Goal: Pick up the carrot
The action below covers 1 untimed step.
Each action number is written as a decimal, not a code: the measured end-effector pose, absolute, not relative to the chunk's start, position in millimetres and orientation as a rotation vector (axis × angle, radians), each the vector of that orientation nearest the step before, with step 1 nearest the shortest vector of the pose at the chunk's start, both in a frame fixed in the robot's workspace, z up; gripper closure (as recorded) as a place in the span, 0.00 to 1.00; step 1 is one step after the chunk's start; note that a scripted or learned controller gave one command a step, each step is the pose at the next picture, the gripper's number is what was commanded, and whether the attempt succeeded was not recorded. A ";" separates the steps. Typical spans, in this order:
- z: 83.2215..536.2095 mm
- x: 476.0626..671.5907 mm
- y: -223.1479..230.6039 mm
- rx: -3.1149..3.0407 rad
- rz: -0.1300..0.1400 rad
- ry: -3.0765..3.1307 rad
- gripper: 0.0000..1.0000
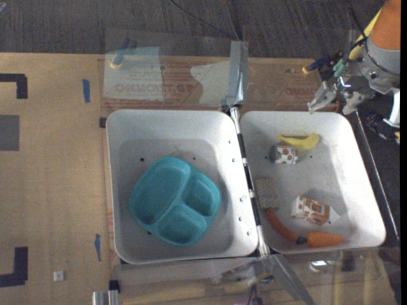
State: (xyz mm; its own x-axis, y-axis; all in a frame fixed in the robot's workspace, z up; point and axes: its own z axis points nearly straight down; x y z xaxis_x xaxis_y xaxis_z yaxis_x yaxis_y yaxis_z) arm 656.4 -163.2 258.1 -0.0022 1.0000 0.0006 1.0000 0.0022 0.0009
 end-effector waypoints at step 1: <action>407.3 667.0 -223.8 2.147 0.001 2.285 0.00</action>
State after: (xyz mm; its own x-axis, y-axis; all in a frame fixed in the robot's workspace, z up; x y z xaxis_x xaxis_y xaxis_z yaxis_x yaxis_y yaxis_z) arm 667.0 -223.8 407.3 -0.0622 0.9981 -0.0037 0.9981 0.0623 0.0042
